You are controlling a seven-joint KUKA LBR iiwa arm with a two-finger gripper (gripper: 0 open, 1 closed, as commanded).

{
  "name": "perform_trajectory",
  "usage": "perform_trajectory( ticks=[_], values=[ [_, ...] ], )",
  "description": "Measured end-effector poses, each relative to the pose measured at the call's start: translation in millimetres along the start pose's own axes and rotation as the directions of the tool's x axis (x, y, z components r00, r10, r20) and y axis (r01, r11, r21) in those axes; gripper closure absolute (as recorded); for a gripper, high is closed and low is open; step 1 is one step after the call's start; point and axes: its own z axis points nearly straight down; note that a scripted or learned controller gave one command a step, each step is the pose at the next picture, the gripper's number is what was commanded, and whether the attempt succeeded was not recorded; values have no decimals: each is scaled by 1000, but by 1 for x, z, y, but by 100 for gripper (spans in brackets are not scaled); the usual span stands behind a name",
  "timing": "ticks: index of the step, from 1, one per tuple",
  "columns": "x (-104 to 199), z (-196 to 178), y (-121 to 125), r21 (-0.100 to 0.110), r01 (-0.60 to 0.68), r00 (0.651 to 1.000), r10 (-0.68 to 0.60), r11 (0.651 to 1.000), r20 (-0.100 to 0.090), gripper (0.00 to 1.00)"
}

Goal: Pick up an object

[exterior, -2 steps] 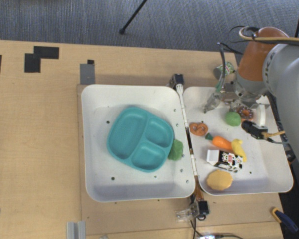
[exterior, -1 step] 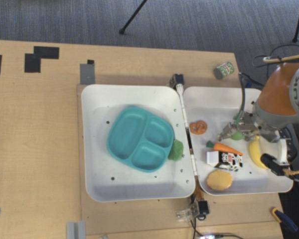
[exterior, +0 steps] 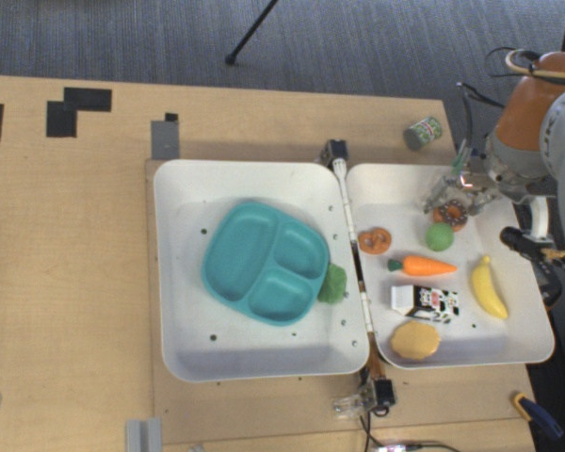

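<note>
My gripper (exterior: pixel 455 201) is low over the back of the right bin (exterior: pixel 527 347). Its tip is right above a small red-orange object (exterior: pixel 449 216), which it partly hides. A green ball (exterior: pixel 440 237) lies just in front of that object. Further forward lie an orange carrot (exterior: pixel 426 266), a yellow banana (exterior: pixel 490 290), a small black-and-white carton (exterior: pixel 426 300) and a tan round piece (exterior: pixel 415 340). A brown ring-shaped item (exterior: pixel 375 241) sits by the bin's left wall.
The left bin (exterior: pixel 184 347) holds a teal divided plate (exterior: pixel 266 262) with a green item (exterior: pixel 333 283) at its right edge. A small can (exterior: pixel 423 133) lies on the bench behind the right bin. Cables hang by the arm at right.
</note>
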Motion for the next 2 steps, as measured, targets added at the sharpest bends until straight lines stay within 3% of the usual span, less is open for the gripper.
perform_trajectory(
  ticks=[1,2],
  values=[
    [-2,-10,1,-10,5,1000,-5,1000,9,100],
    [46,-142,1,-12,2,1000,-2,1000,8,100]
  ],
)
